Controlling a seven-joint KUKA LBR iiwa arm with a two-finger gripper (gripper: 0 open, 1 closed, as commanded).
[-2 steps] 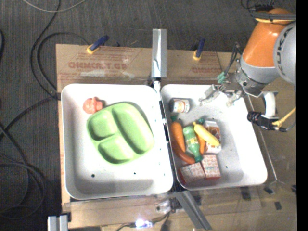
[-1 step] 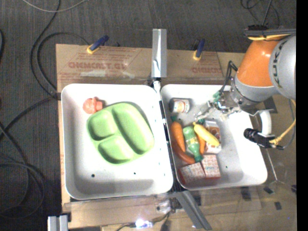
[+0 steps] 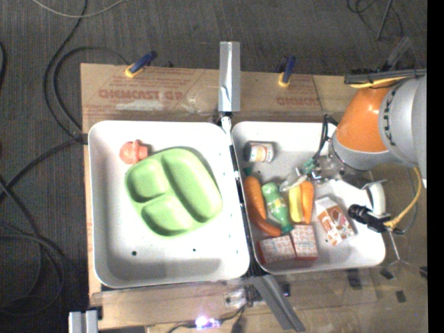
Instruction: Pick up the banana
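Note:
The banana [image 3: 295, 204] is a short yellow piece lying in the right bin [image 3: 361, 255], between a green bottle [image 3: 276, 207] and an orange carrot-like piece [image 3: 307, 200]. My gripper [image 3: 310, 173] hangs just above and slightly right of the banana's far end, low over the pile. The orange band [image 3: 361, 127] of the arm sits behind it, at the bin's right side. Nothing visibly hangs from the gripper.
In the right bin there are also a larger carrot [image 3: 253, 200], a small can [image 3: 260, 151], a milk carton [image 3: 333, 224] and two red boxes [image 3: 288, 245]. The left bin [image 3: 104, 255] holds a green divided plate [image 3: 173, 189] and a pink toy [image 3: 134, 151].

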